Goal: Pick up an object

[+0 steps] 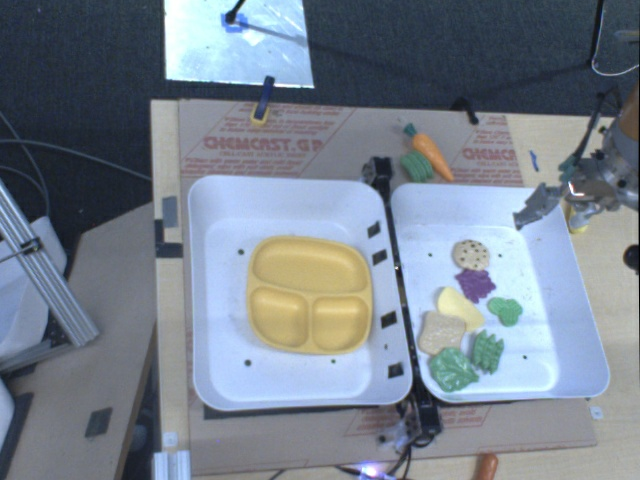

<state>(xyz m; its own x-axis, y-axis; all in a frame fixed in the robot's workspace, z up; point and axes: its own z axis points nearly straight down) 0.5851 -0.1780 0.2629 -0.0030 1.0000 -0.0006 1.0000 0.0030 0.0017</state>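
The right bin holds several toy foods: a speckled cookie, a purple grape bunch, a yellow wedge, a green broccoli piece, a beige cracker and two green leafy pieces. My gripper hovers over that bin's far right corner, up and to the right of the cookie. Its fingers are spread, one grey finger pointing down-left, and nothing sits between them.
In the left bin lies a yellow three-compartment plate. A toy carrot rests on the cardboard behind the bins. A black divider strip runs between the two bins.
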